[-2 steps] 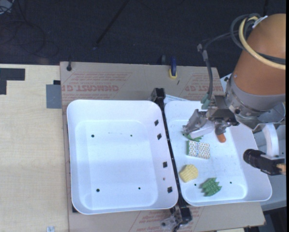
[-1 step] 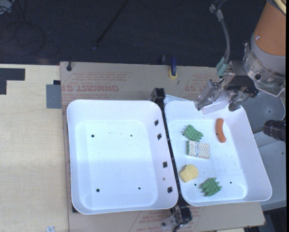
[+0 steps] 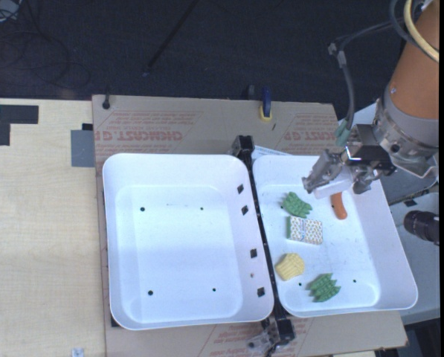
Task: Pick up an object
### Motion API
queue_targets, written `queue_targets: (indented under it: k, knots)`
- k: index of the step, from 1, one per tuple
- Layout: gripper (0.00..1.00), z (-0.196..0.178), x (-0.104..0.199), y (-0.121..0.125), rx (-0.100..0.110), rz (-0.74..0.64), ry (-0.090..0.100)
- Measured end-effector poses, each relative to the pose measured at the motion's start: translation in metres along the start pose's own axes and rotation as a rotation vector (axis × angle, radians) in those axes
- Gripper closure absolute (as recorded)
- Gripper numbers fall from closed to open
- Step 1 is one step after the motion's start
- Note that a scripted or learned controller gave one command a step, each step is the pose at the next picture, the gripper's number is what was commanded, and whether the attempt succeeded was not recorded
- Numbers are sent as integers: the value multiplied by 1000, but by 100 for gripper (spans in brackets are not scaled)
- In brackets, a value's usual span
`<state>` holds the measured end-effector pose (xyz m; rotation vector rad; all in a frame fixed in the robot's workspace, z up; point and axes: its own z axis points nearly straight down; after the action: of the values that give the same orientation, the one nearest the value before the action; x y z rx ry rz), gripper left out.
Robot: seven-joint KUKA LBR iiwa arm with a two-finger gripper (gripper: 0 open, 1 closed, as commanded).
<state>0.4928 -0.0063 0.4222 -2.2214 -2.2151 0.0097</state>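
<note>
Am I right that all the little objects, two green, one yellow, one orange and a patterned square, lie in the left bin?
Not quite. In the camera view the two green pieces, the yellow piece, the orange piece and the patterned square all lie in the right bin, not the left bin.

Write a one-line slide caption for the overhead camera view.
KUKA gripper hovers over the right bin, above an orange piece, two green toys, a patterned block and a yellow piece.
</note>
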Motion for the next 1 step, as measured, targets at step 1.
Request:
queue_targets:
  k: [1]
  knots:
    - [100,-32,9,48,-9,-6,0]
